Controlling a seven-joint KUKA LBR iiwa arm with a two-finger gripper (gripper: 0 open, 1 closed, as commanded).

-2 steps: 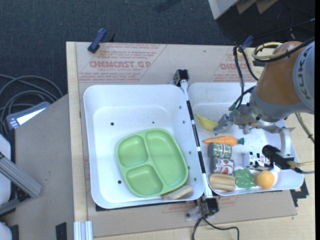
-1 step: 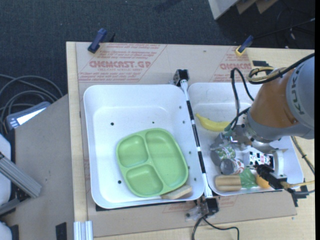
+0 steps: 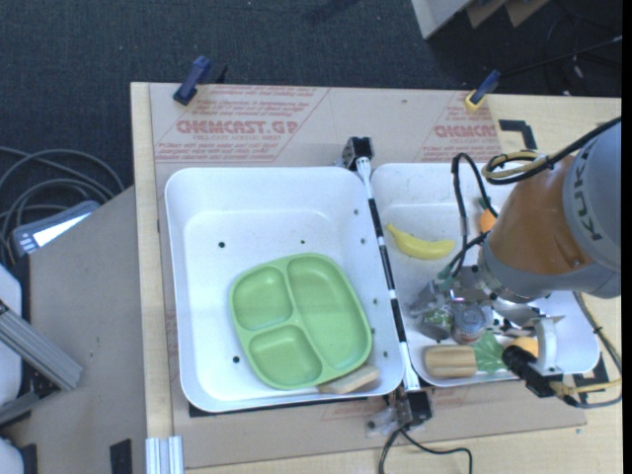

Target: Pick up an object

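1. Banana lies in the right bin, toward its far left side, long axis running left-right.
2. Gripper sits just nearer, over cluttered items; banana lies beyond it, slightly left.
3. Its opening: cannot tell.

**Around the Two Bins**

We saw a wooden bench with red printed words on its brown top. A blue clamp gripped the far left edge, and a small yellow and blue clamp sat at the far right edge. A black clip held the two bins together at the back, and another black clip held them at the front. Dark carpet covered the floor behind the bench. Grey cables curled on the floor to the left, beside a silver metal bar.
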